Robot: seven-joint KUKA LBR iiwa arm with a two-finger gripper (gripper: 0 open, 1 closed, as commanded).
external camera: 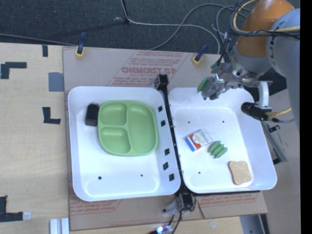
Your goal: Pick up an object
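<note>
My gripper [210,88] hangs over the far left corner of the right bin [253,130], below the arm's orange band. A small green object [202,85] sits between its fingers, sticking out to the left and lifted clear of the bin floor. On the right bin's floor lie a small red, white and blue packet [197,140], a green ridged piece [217,149] and a tan bread-like slice [240,172]. In the left bin [83,174] rest a green divided plate [128,127] and a small black block [91,114] at the plate's left.
A black divider with clips [168,140] runs between the two bins. Cables [204,13] trail across the dark surface behind the bench. Yellow and blue clamps [80,48] hold the cardboard sheet under the bins.
</note>
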